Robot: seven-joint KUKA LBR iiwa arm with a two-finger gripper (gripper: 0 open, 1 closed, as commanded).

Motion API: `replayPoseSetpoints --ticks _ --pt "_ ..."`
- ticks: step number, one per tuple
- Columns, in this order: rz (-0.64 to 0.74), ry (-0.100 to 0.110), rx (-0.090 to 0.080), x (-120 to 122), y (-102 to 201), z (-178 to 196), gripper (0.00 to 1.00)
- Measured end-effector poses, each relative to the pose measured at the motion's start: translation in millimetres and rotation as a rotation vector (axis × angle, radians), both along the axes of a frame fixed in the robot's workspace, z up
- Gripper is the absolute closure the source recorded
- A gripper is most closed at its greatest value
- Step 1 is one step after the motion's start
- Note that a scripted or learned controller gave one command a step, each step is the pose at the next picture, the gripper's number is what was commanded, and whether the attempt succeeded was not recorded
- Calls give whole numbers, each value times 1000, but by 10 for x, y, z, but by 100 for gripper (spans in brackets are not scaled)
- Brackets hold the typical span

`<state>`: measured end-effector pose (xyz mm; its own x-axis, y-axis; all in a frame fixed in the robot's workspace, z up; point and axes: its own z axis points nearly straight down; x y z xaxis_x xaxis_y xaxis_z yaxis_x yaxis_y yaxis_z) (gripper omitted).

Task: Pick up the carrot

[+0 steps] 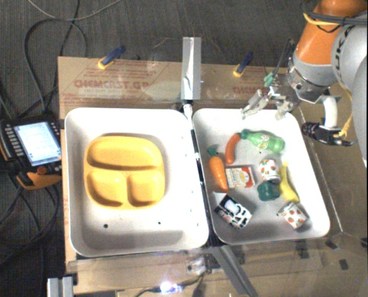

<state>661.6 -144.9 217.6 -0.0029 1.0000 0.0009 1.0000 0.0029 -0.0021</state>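
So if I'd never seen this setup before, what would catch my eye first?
Probably the big yellow tray with its compartments, sitting in the left bin. Next, the right bin, crowded with toy food: an orange carrot near its left wall, a green bottle and a yellow banana. Above that bin's far edge hangs the arm's tool, with its orange band up at the right.
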Motion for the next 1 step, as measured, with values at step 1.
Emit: replayPoseSetpoints --ticks 1 --pt "222 0 0 -346 324 -695 0"
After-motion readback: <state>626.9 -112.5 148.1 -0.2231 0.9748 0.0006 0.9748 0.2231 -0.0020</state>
